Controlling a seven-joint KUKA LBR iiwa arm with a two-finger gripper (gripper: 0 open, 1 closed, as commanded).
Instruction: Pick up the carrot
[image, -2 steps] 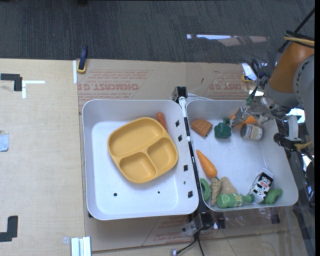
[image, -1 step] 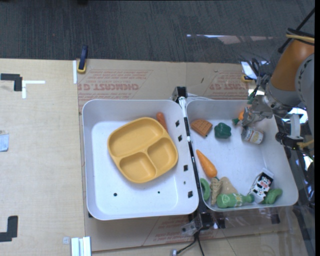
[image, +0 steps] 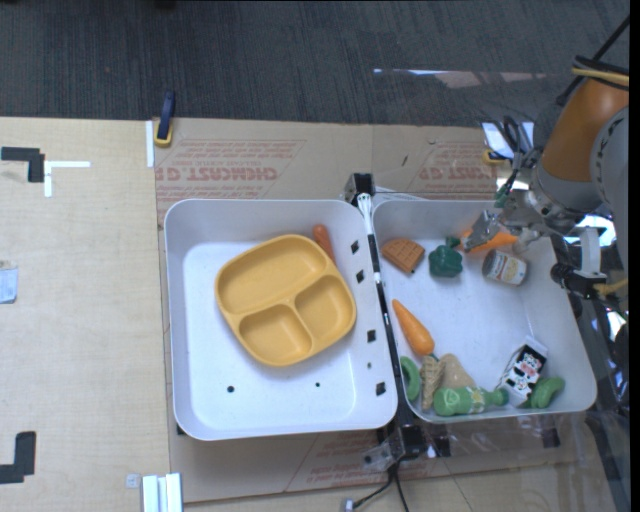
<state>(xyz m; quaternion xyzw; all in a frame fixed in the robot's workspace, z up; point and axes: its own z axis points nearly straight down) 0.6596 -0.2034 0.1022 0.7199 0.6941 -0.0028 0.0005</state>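
Observation:
A small orange carrot (image: 487, 240) with a green top pointing left sits between the fingers of my gripper (image: 497, 230), over the far right part of the right bin (image: 480, 320). The gripper is shut on it, and the grey arm with its orange band comes in from the upper right. A second orange carrot-like piece (image: 412, 327) lies loose by the right bin's left wall.
Close by the gripper are a small jar (image: 505, 267), a green broccoli (image: 446, 262) and a brown waffle piece (image: 403, 255). Several toys crowd the bin's near edge, among them a cow-patterned carton (image: 522, 372). The left bin (image: 200, 390) holds a yellow divided plate (image: 285, 298) and a sausage (image: 322, 238).

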